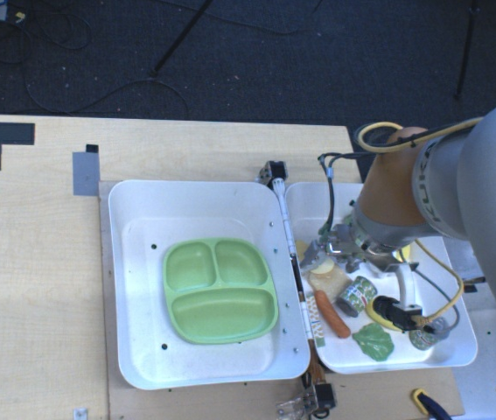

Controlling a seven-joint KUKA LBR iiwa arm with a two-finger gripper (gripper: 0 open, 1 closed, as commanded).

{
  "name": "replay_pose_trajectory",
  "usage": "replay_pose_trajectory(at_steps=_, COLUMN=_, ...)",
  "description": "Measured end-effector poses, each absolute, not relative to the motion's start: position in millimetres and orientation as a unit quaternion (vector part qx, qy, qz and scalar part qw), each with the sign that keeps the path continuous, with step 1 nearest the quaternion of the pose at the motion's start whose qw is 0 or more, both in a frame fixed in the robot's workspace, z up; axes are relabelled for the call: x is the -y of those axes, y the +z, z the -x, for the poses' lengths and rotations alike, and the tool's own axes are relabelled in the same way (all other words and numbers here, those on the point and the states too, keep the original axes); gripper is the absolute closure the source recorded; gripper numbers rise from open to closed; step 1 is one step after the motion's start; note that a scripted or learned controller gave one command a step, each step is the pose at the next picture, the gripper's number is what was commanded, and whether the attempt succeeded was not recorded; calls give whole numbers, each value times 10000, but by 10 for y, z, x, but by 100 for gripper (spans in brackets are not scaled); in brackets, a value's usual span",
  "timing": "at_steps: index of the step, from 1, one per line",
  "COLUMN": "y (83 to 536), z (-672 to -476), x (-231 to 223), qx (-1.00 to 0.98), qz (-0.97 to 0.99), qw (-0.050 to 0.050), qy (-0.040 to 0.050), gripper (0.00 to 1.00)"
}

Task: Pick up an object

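Can (355, 295) label unreadable, beside hotdog (331, 313); pincer (331, 248) above, grip state unclear.

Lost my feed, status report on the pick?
Gripper low in right bin, grip unclear. Carrot, small can, green toy lying loose. Cables crowd the bin.

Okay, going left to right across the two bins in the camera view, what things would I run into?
Green divided plate → orange sausage-shaped piece → small can → green leafy piece.
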State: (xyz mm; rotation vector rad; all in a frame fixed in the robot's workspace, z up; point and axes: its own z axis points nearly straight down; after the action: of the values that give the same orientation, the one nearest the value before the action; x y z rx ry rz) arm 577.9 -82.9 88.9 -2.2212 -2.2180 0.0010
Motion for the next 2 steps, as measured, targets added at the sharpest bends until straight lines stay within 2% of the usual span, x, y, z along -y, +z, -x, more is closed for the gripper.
replay_pose_trajectory(at_steps=1, y=886, z=-6056, x=835, qx=7068, qz=7074, qw=2, qy=-4, gripper=0)
replay_pose_trajectory(at_steps=2, y=892, z=-5423, x=1006, qx=7067, qz=7075, qw=8, qy=0, gripper=0)
